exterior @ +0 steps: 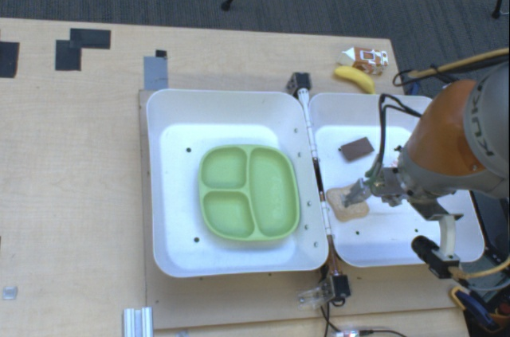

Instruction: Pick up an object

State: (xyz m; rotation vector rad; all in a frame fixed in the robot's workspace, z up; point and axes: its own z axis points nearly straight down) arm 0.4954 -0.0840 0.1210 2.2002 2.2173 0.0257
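Whether the gripper is spread or clamped cannot be told; its tip sits low over a tan flat piece and hides that piece's far right part, and nothing can be seen gripped in it. The tan piece lies on the floor of the right bin, just to the view's right of the green plate, across the seam where the two bins meet. What shows of it is a rounded slab whose long axis runs roughly across the view, one end toward the green plate and the other under the gripper; it carries no label that can be made out.

Nearer than the green plate, at the bins' front edge, a small metal clip stands at the seam. The green plate itself, with three compartments, lies flat in the middle of the left bin. The grey arm with its orange band reaches in over the right bin, well to the right of the green plate.

Farther back than the tan piece, and still right of the green plate, a dark brown rectangular piece lies slightly tilted on the right bin's floor, apart from the gripper. Beyond the bins, far right of the green plate, a banana rests on the bench beside a small printed packet; its print is too small to read. Behind the green plate to the left stands a grey block, and farther left are black tape marks.
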